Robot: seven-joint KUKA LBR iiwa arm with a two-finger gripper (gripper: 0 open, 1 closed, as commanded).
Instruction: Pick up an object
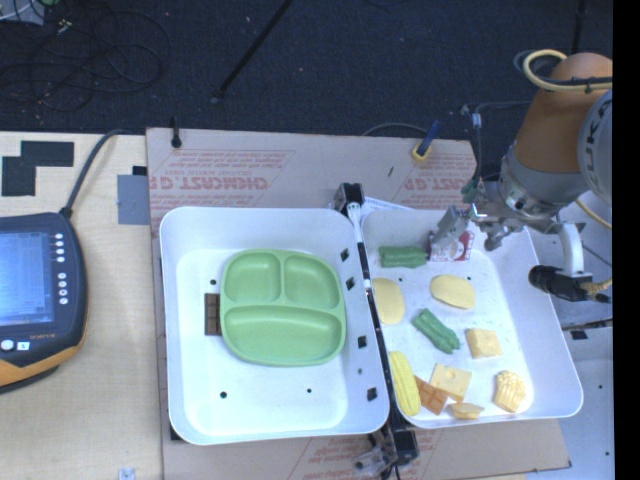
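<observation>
Gripper (pixel 449 236) grasp unclear | beside green piece (pixel 403 258) | yellow piece (pixel 453 291) below

Dark carpet floor (pixel 300 58) strewn with cables (pixel 100 48) behind a cardboard-topped bench (pixel 270 168).

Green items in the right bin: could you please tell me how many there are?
2. One green piece lies at the bin's far left, beside the gripper. The other lies tilted mid-bin, below the yellow slice. The gripper may hide more.

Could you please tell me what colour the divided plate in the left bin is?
Light green: the divided plate shows plainly in the camera view, lying in the white left bin.
</observation>
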